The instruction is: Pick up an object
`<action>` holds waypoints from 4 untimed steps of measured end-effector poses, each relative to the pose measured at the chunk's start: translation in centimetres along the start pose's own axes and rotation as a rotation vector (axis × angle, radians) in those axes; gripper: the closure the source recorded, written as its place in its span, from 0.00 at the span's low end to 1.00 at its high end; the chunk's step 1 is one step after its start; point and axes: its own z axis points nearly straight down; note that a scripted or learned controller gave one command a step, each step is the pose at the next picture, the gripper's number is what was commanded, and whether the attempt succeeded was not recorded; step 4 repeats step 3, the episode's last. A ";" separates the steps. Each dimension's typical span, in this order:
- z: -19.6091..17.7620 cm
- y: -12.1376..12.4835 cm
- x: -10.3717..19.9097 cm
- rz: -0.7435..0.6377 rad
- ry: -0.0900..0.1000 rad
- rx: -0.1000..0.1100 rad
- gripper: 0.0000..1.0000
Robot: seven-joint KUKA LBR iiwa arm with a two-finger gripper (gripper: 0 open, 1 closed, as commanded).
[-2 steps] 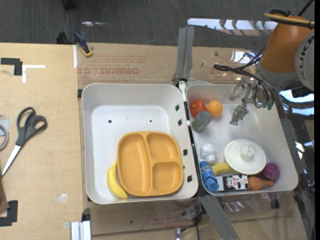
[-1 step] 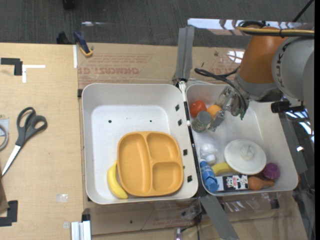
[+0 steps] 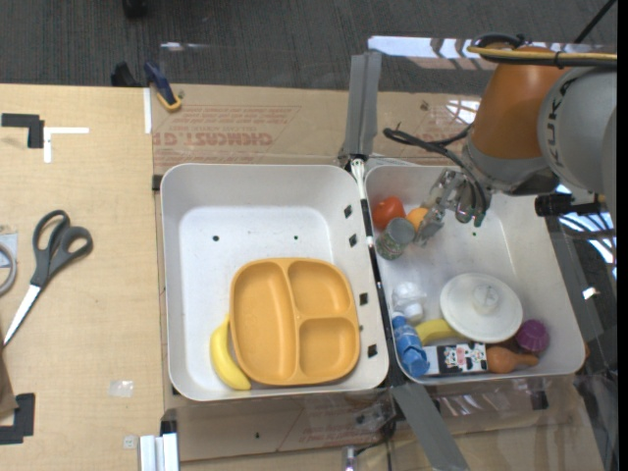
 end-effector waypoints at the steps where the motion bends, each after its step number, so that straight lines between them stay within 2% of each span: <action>1: -15.7 3.2 5.5 -0.005 0.004 0.000 1.00; 2: -8.6 6.6 5.4 0.396 0.008 0.004 1.00; 3: -13.5 11.3 7.3 0.275 0.006 0.002 1.00; 4: -13.5 11.3 7.3 0.275 0.006 0.002 1.00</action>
